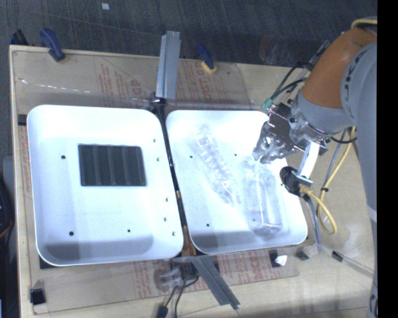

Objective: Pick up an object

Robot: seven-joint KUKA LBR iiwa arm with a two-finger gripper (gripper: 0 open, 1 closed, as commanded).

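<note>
Two shallow white plastic bins sit side by side: one at the left of the frame (46,177), one at centre right (186,177). The left bin holds one dark grey ribbed rectangular panel (112,165). The right bin holds two clear plastic items: one long ridged transparent piece (215,164) and one clear plastic bottle (263,204). Along the upper edge of the bench are three blue clamps (53,44).
</note>
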